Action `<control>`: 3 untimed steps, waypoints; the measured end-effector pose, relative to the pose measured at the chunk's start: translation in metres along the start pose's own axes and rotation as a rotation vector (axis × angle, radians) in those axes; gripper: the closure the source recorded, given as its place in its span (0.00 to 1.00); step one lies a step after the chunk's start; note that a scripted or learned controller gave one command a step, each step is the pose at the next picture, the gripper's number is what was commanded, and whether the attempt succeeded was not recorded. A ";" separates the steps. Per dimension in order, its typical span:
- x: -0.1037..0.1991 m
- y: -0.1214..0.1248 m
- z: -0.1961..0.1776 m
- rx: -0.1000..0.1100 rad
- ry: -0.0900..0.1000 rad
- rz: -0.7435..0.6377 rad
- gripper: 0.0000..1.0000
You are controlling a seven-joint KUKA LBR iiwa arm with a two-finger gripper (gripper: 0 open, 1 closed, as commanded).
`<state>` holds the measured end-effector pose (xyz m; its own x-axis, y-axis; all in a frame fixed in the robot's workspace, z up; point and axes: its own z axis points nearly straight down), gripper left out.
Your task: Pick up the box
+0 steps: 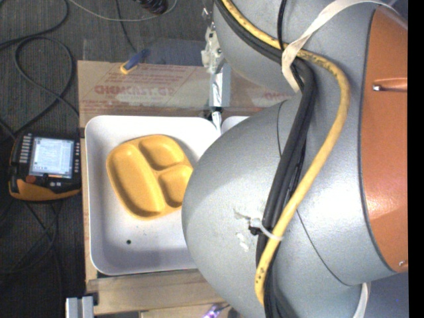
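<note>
**Arm body is covering the right side; box cannot be placed**

You are looking down past the bulky grey metal arm (225, 197), which is blocking most of the right half, its orange band (391, 144) sitting at the far right. A yellow cable (311, 171) and black hoses are running along its rounded shell.

In the shallow white plastic bin (99, 244) a glossy yellow three-compartment tray (149, 174) is lying near the middle, leaving open floor towards the left and lower walls. A corner of the second white bin (233, 121) is peeking out above the arm.

A printed cardboard sheet (152, 88) is lying beyond the bins, and a screened handheld pendant (46, 165) is resting left of them on dark carpet.

You cannot tell where the box is lying, nor how the gripper is set.
</note>
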<state>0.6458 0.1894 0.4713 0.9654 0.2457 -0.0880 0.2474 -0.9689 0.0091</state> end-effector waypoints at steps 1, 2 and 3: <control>0.001 -0.004 -0.005 0.000 -0.009 -0.011 1.00; 0.002 -0.008 -0.009 -0.004 -0.018 -0.020 1.00; 0.003 -0.011 -0.015 -0.013 -0.026 -0.026 1.00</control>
